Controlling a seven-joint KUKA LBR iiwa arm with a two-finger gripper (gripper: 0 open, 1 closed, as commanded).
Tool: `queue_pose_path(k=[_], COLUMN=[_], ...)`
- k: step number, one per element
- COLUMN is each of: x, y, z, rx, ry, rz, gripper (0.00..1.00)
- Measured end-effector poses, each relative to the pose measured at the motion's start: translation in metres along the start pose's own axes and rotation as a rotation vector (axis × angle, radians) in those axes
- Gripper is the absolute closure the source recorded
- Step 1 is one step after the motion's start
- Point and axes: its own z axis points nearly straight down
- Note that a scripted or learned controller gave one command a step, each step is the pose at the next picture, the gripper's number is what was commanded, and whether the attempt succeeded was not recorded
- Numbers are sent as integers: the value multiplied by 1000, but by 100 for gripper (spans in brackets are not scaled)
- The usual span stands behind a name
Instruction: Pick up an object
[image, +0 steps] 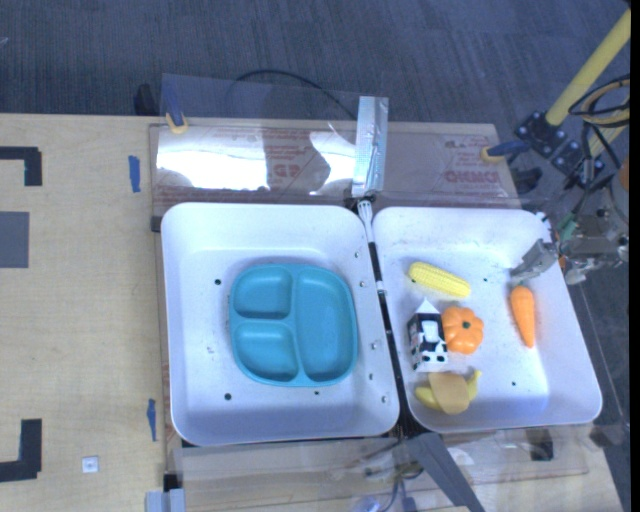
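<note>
1. The left bin (190, 250) bears only a blue divided plate (295, 323), lying flat in its middle. It is broad and low, so a two-finger grasp there would likely slide off the rim; I judge it a poor target.

2. At the left side of the right bin (560, 400), a black-and-white toy (429, 340) touches a small orange pumpkin (463, 329), with a yellow toy (447, 391) just nearer. A descent into this cluster could nudge one piece against another and close on nothing, or catch two at once.

3. A corn cob (439, 279) lies farther back, apart from the cluster. Being round, it may roll off the fingers.

4. A carrot (523, 313) lies alone toward the right wall. It tapers, so a pinch near the tip could squirt it out; the wall close by leaves little room.

5. The gripper (533, 260) hangs over the bin's far right corner, near the carrot's top. Nothing sits in it; whether it is apart or together I cannot tell. A low approach here risks striking the rim.
</note>
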Motion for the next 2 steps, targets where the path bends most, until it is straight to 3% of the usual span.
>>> queue_pose_path(k=[1,2], x=[-21,-25], y=[-8,-9], z=[139,129], rx=[-4,-7], ry=[17,7], rz=[192,195], gripper=[0,100])
